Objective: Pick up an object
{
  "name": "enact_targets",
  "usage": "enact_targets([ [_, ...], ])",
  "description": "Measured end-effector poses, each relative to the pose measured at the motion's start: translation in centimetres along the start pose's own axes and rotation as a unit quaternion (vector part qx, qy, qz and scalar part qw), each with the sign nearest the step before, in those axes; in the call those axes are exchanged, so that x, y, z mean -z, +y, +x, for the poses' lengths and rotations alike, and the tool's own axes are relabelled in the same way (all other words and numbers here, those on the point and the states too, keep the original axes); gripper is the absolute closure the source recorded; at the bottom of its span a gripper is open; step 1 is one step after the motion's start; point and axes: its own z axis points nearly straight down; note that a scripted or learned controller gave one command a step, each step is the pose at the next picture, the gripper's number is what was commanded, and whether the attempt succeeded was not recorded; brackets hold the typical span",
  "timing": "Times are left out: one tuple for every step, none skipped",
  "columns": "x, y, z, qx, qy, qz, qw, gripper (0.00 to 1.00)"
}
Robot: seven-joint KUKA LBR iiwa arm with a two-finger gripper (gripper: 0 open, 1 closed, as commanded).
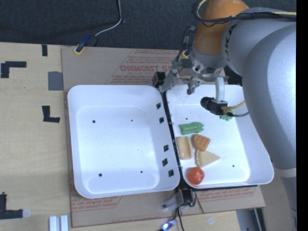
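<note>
My gripper (pixel 182 82) hangs over the far edge of the right bin (pixel 250 153), close to the divider between the two bins. Nothing can be made out in its grasp. Below it in the right bin lie a green toy vegetable (pixel 191 127), a tan bread piece (pixel 184 147), an orange cracker (pixel 201 141), a pale cheese wedge (pixel 207 158) and a red tomato (pixel 195 175). These lie clustered near the divider, well to the near side of the gripper. A black fitting (pixel 211 104) with a bit of green and yellow sits just right of the gripper.
The left bin (pixel 115 177) lies beside the right one on a cardboard sheet (pixel 134 66). The big grey arm (pixel 269 81) covers the right bin's far right side. A cable (pixel 103 30) runs across the bench behind the bins.
</note>
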Motion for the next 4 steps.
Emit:
enact_targets([
  [0.1, -0.3, -0.2, -0.001, 0.000, 0.006, 1.0000, 1.00],
  [-0.9, -0.3, -1.8, -0.003, -0.001, 0.007, 1.0000, 1.00],
  [0.7, -0.2, -1.6, -0.002, 0.000, 0.005, 1.0000, 1.00],
  [6.8, -0.1, 6.0, 0.001, 0.001, 0.003, 1.0000, 1.00],
])
